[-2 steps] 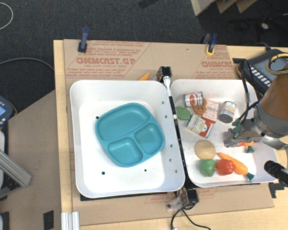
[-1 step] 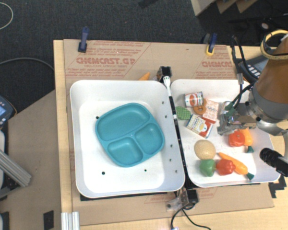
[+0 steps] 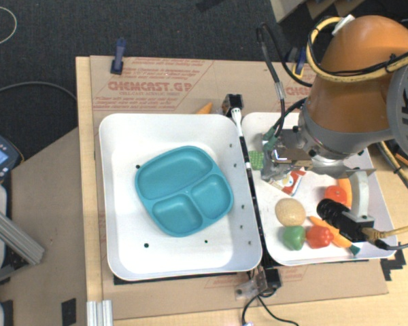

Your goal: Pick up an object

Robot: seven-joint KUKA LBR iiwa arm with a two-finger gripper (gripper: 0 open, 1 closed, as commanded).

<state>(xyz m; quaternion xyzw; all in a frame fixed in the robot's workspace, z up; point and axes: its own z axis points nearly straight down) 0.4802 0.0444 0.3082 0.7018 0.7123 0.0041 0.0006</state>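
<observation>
Reaching stage: the gripper (image 3: 280, 160) sits low over the left side of the right bin (image 3: 257, 126), close to the wall it shares with the left bin (image 3: 122, 202).
Gripper state: cannot tell whether it is wide or narrow; nothing is seen held in it.
Nearest candidates: a red-and-white packet (image 3: 294, 180) just beside the gripper, and a small green piece (image 3: 257, 159) against the bin wall.
Other candidates: a beige round piece (image 3: 290, 212), a green pepper (image 3: 294, 237) and a red tomato (image 3: 319, 236) close together toward the near edge, with an orange carrot (image 3: 343, 238) and a red-orange piece (image 3: 336, 193) to their right.
Left bin: a teal divided plate (image 3: 183, 190), well apart from the gripper.
Done: the approach to the objects, judging by where the gripper stands.
Left: closing on one object and lifting it clear of the bin; no object is seen raised.
</observation>
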